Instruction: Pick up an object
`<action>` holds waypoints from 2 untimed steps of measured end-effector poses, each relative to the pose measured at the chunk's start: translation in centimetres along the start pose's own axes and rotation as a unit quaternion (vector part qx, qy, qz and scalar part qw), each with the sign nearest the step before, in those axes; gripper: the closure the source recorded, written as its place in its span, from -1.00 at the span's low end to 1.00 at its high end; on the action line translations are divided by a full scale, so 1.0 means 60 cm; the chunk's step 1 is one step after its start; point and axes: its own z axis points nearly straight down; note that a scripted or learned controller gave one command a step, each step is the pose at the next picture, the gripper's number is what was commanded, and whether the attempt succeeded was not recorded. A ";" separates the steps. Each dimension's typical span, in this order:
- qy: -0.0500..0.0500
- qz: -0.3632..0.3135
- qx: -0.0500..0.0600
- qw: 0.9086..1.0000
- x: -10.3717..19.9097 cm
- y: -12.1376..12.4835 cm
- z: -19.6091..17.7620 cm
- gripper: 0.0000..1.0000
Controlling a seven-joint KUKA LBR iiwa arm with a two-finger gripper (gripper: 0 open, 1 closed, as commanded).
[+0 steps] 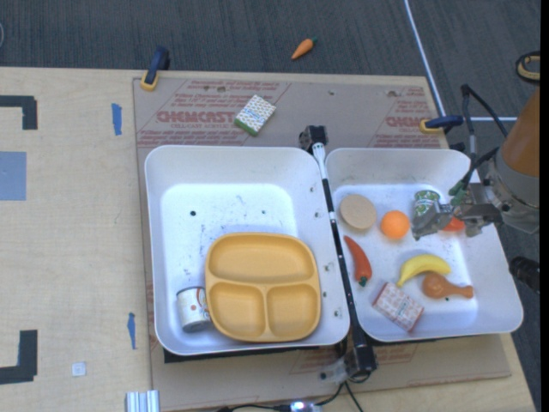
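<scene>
I see the yellow divided plate (262,296) filling the left bin (163,230). In the right bin (497,312) lie a banana (421,268), a red chili (358,260) and an orange ball (395,225). My end effector (431,220) sits beside a green can (425,202); I cannot tell its grip state.

a: what do we find in the left bin (163,230)?
b: we see a divided tray (262,283) with a can (192,309) touching its left side.
a: and the right bin (493,316)?
b: we find a disc (358,212) left of a ball (395,224), a banana (423,267) just behind a drumstick (444,288), a pepper (358,259) along the left wall.
</scene>
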 end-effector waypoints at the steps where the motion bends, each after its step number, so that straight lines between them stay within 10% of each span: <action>1: -0.001 0.000 -0.003 1.000 -0.001 0.038 0.231 -1.00; 2: -0.005 0.003 -0.007 1.000 0.059 -0.001 0.228 -1.00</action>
